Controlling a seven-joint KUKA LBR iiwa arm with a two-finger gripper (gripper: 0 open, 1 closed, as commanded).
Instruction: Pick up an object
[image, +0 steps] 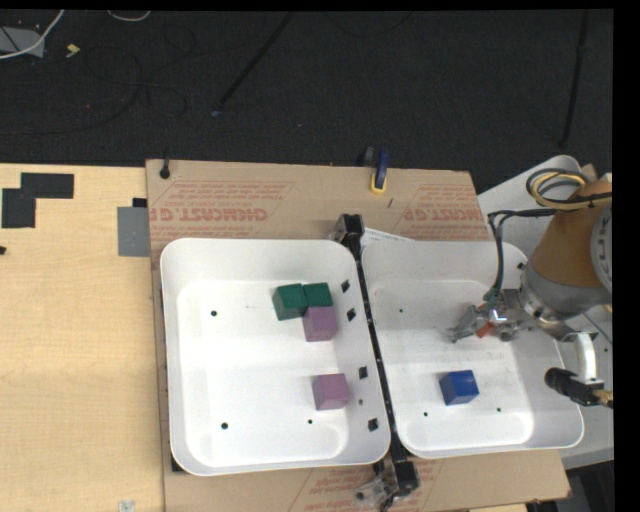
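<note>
Right now your gripper (470, 325) hangs over the right bin (540, 435), reaching in from the right on the arm (570, 260) with its orange band. You cannot tell from this slanted view whether the jaws are released or clenched; nothing shows between them. A blue cube (458, 387) lies on the bin floor just below the jaws toward the near rim, apart from them. Well off to the jaws' left, past the divider, the left bin (190, 400) holds four blocks: a green block (302, 299) touching a purple cube (320, 324), and another purple cube (330, 390) nearer the front.
</note>
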